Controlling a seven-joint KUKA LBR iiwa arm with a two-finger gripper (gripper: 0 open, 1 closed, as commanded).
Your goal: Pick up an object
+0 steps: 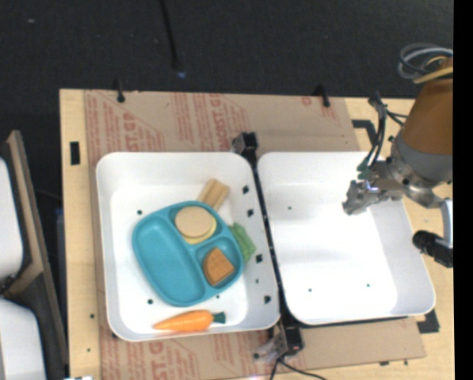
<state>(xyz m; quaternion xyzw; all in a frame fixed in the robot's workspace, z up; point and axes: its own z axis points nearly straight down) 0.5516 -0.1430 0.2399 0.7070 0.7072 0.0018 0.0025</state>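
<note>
While hanging above the upper right part of the right bin [394, 291], gripper [357, 199] on the grey arm [428, 129] with nothing visibly between its tips; open or closed, cannot tell. Well apart from it, across the divider in the left bin [113, 212]: blue sectioned tray [169, 264] holding a round tan disc [196, 222] and a brown toast-like piece [218, 267], wooden block [215, 192] touching the tray's upper edge, green piece [245, 242] at its right side, orange carrot [186, 321] lying near the bin's front wall.
</note>
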